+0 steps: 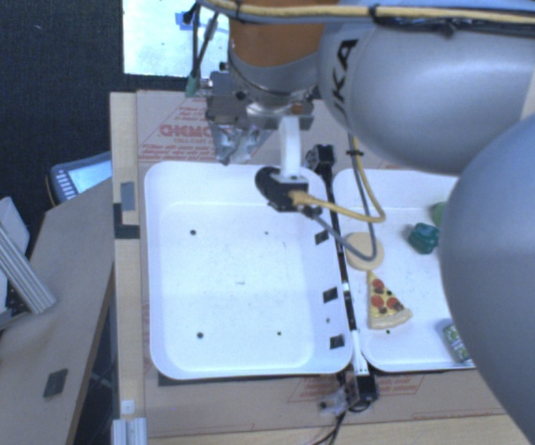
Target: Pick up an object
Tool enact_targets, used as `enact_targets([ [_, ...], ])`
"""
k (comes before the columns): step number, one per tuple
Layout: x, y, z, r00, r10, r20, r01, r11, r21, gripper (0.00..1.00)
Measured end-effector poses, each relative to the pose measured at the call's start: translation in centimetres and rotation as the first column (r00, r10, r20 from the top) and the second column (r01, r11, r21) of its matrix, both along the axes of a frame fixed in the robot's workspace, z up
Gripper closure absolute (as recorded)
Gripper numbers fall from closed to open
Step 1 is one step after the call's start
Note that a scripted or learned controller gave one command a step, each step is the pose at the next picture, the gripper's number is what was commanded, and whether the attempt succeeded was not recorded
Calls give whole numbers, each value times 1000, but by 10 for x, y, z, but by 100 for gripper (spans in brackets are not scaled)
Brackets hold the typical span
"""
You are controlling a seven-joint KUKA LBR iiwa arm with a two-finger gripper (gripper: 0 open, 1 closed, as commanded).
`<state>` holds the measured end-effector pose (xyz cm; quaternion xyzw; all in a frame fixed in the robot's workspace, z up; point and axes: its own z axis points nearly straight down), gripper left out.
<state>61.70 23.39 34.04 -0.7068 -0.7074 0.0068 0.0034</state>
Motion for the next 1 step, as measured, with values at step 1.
enact_targets([
  [1, 52, -1, 174, 999, 3, 36, -3, 1000, 11, 100],
])
